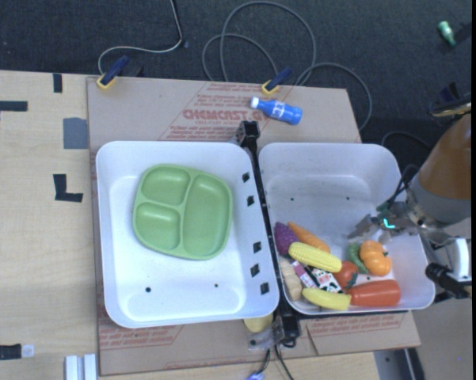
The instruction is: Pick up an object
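Just below my gripper (372,226), almost touching it, sits the small orange fruit (375,257) in the right bin (333,165); I cannot tell how the gripper is set from this slant. A little farther the same way lies the red sausage (374,294), its long axis running across the bin floor. Off to my left the corn cob (315,256) and the carrot (307,235) lie slantwise. The orange fruit looks the nearest pick, I judge, a short drop downward.

A green divided plate (182,211) lies in the left bin (115,291); a blue bottle (277,110), apparently capped white, lies on the cardboard (142,109) behind.
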`<state>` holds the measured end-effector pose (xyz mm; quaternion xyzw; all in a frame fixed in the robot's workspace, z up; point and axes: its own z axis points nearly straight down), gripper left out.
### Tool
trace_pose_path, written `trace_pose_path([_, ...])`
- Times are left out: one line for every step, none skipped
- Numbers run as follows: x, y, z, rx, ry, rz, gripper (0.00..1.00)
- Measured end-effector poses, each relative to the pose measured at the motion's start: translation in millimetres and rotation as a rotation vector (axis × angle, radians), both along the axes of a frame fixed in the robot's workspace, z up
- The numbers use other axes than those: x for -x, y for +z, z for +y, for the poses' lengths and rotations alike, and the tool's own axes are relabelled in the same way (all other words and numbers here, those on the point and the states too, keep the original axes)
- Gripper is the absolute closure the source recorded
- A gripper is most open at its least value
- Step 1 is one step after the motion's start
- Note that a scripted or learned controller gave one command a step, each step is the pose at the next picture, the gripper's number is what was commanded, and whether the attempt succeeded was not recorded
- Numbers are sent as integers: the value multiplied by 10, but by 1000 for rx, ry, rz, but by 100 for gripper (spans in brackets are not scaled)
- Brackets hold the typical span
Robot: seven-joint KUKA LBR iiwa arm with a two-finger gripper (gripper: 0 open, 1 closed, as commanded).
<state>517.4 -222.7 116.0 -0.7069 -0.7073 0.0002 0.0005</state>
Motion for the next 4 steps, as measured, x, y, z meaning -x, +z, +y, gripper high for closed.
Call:
trace_pose_path([236,418,68,1,-1,-3,100])
trace_pose_path([332,643,210,0,1,-2,100])
trace_pose_path([335,602,377,0,2,0,100])
trace_pose_path([305,560,462,-1,2,1,100])
